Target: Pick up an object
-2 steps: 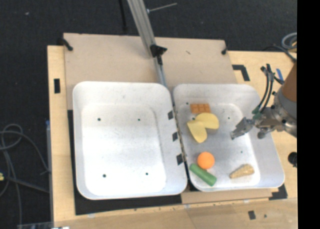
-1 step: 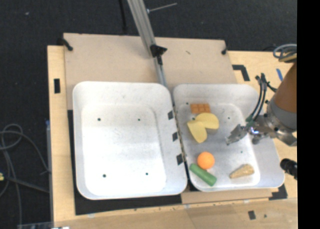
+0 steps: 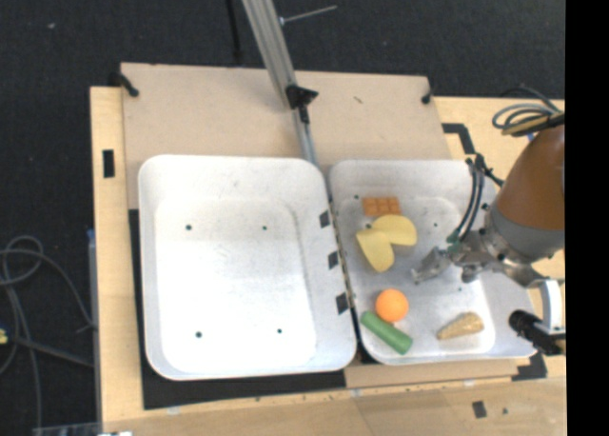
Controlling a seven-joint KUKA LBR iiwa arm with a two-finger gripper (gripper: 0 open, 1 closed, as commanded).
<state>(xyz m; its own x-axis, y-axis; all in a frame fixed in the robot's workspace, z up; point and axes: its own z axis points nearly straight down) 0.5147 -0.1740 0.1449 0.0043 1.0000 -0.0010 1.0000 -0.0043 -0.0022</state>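
From here I cannot tell the claw's (image 3: 433,265) state; it hangs mid right bin (image 3: 447,175), apparently empty. Nothing lifted yet: the orange ball (image 3: 391,306) sits near the bin's front edge, grasp remaining.
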